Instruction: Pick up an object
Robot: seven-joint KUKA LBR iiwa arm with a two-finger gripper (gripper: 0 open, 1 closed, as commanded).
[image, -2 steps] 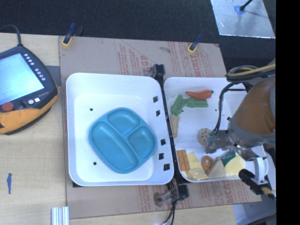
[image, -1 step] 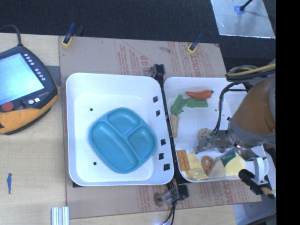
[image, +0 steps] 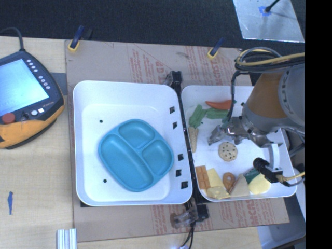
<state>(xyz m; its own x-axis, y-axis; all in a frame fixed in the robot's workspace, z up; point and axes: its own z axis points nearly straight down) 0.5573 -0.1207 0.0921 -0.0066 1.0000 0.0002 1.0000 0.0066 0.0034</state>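
Observation:
The right white bin [image: 190, 100] holds several toy food pieces: a green bean pod [image: 196, 115], a red chili [image: 220, 104], a round cookie with dark chips [image: 227, 151], a pretzel-like brown ring [image: 229, 180], yellow cheese-like blocks [image: 213, 184] and a yellow piece [image: 259, 186]. My gripper [image: 222, 132] hangs low over the bin's middle, just above the cookie and to the right of the bean pod. Nothing shows between its fingers. The grey arm with its orange band [image: 265, 98] covers the bin's right part.
The left white bin [image: 83, 139] holds a blue divided plate [image: 136, 154]. A teach pendant [image: 23, 100] lies at the bench's left edge. Black clips line the wall between the bins. Cables loop over the arm at the upper right.

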